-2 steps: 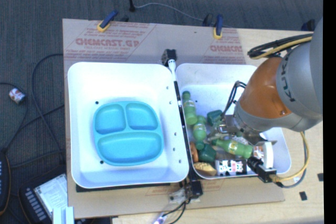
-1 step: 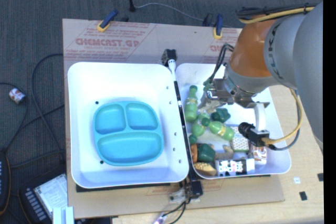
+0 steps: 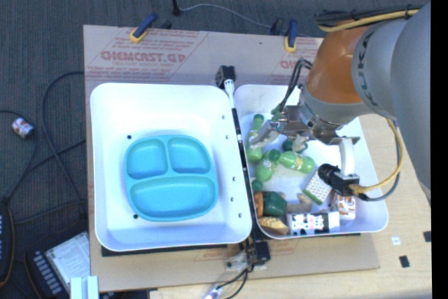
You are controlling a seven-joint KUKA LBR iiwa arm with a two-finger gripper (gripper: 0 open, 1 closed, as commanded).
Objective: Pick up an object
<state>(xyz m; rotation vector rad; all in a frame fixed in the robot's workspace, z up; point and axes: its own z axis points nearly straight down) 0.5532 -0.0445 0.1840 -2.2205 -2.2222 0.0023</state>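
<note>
The right bin [image 3: 371, 220] holds a heap of small toys. Among them are a green and yellow piece [image 3: 298, 164], pale green pieces [image 3: 266, 166], a dark green block [image 3: 275, 204], a tan bread-like piece [image 3: 273, 224] and a white box with dark dots [image 3: 309, 223]. My gripper [image 3: 285, 134] hangs low over the upper left part of this heap, just above the green pieces. Whether anything sits between its fingers is hidden by the wrist and the clutter.
The left bin [image 3: 112, 150] holds a blue divided plate [image 3: 170, 177]. A black divider strip [image 3: 238, 143] runs between the bins. A checkered piece [image 3: 316, 188] and a red and white box [image 3: 344, 206] lie at the right bin's lower right. Clamps [image 3: 143, 26] grip the board's far edge.
</note>
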